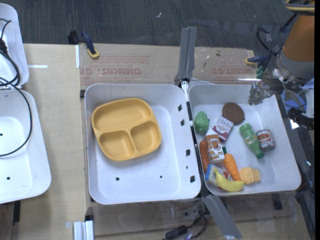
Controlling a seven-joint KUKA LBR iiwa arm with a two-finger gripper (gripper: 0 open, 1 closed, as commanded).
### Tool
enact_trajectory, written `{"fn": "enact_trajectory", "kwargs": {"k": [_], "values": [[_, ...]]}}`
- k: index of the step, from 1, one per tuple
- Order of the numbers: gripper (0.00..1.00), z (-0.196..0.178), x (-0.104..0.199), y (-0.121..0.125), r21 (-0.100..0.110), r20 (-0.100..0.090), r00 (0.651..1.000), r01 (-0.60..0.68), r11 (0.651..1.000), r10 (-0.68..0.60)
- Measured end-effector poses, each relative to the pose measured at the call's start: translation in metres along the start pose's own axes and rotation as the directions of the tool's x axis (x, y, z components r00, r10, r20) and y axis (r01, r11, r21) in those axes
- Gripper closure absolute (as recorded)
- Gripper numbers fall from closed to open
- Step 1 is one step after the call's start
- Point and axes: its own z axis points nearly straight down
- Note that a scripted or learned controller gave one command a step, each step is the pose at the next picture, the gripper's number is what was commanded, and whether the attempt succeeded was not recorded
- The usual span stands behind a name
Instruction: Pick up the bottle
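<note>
Gripper (256, 95) above the far rim of the right bin (287, 181), green bottle (250, 140) not picked up.

The bottle lies on its side in the right bin, between a brown round cookie (233, 112) and a small can (265, 139), which is just beside it. The gripper hangs well apart from the bottle, nothing seen between its fingers; open or closed, I cannot tell. The left bin (102, 184) holds a yellow divided tray (126, 128). A banana (228, 183) and a carrot (230, 165) lie nearer the front.
</note>
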Motion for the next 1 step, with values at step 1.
{"fn": "enact_trajectory", "kwargs": {"k": [1], "values": [[0.00, 0.1253, -0.0056, -0.0382, -0.002, -0.001, 0.987, -0.158, 0.987, 0.158]]}}
